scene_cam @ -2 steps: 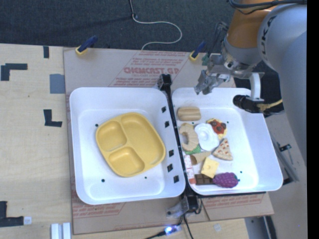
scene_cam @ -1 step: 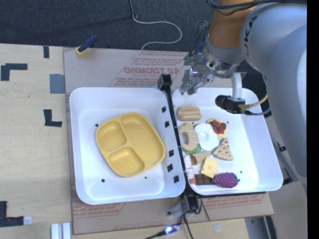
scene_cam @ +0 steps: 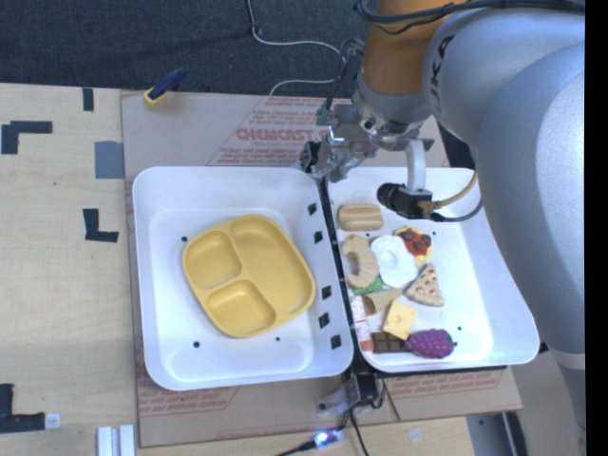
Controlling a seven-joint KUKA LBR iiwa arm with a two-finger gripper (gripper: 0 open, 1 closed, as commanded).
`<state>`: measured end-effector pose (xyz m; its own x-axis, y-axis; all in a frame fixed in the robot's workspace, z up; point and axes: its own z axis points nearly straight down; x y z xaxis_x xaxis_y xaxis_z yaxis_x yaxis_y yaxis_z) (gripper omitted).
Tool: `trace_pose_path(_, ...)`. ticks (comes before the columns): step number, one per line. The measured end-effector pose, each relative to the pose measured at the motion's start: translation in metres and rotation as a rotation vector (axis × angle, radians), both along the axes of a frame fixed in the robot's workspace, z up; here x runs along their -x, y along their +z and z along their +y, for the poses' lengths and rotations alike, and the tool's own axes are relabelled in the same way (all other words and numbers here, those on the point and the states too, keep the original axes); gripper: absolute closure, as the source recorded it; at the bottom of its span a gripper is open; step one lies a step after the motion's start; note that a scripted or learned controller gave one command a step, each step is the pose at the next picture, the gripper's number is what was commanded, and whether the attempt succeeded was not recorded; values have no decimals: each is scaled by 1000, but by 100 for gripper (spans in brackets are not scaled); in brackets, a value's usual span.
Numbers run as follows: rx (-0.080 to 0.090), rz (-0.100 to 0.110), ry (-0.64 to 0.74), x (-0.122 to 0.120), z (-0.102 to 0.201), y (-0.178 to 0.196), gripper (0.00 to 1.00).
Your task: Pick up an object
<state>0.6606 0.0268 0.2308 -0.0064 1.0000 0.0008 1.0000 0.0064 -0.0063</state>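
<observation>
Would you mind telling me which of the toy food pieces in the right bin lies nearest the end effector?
The tan bread roll, at the far end of the pile. It lies closest below the end effector; the purple grapes lie farthest away.

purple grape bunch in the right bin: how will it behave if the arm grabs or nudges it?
The purple grape bunch looks like moulded toy food, so probably stiff and light. Its bumpy, rounded surface may slip between narrow fingers. It lies low near the right bin's front wall, touching a brown piece, so a nudge would likely shove that too.
</observation>
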Motion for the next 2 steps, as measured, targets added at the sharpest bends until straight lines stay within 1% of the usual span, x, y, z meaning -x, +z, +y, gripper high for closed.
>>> trace_pose_path(1,2,1,-2,1,32,-20,100)
trace_pose_path(2,2,0,-5,5,20,-16,100)
